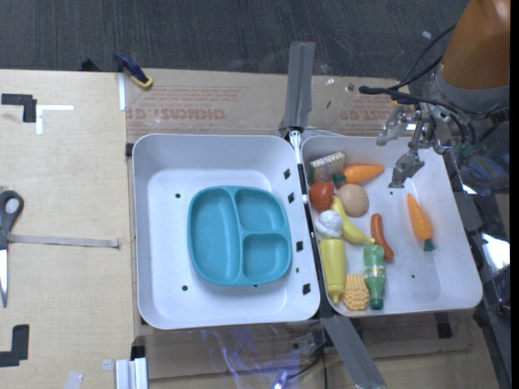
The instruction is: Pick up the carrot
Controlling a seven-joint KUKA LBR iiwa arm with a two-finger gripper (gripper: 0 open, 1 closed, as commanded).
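Nearest, along front of right bin (pixel 466 297): corn (pixel 354 292), green bottle (pixel 374 275), yellow bottle (pixel 332 267), packed close together. Left bin (pixel 154 217) alongside, w/ teal divided plate (pixel 240 235).

Further back, carrot (pixel 418 217) flat on bare floor of right bin, right of the toy cluster and apart from it. Red sausage (pixel 381 235) is its closest neighbour, not touching. Long axis roughly near-to-far, slightly tilted. Green tuft at near end, orange end pointing away toward gripper.

Beyond that, gripper (pixel 403 171) above bin, just past carrot's far end, apart from it. Can't tell whether released or clenched, too small and cluttered. Nothing visibly grasped.

Step in hand, prob. approach: carrot not yet picked. Next move likely calls for shifting nearer, over carrot's mid-body, closing axis across the long axis, then descending.

Farthest: second orange tapered piece (pixel 362 172) by bin's back wall, lying crosswise, tip pointing right. Poss. also a carrot, so some risk of mix-up.
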